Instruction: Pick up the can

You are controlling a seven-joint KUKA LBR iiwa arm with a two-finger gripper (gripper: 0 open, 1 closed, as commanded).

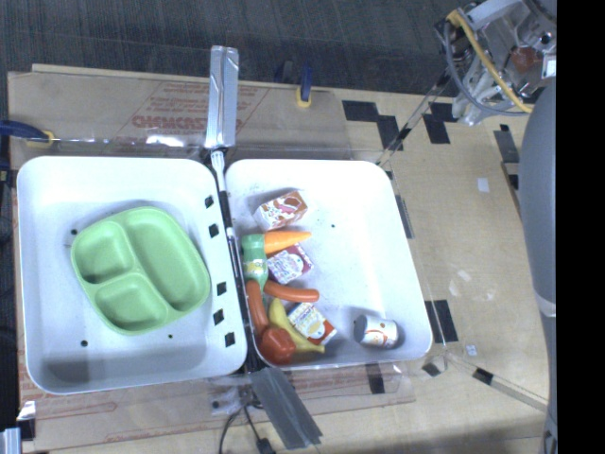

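The can is small and white with a red and orange label. It lies on its side near the front right corner of the right bin, apart from the other items. My gripper hangs at the top right, well outside the bins and far behind the can, with cables around it. Nothing shows in its grasp. The grey arm runs down the right edge.
A pile of toy food lies along the right bin's left wall: a carton, a carrot, a sausage, a banana and a tomato. A green divided plate sits in the left bin.
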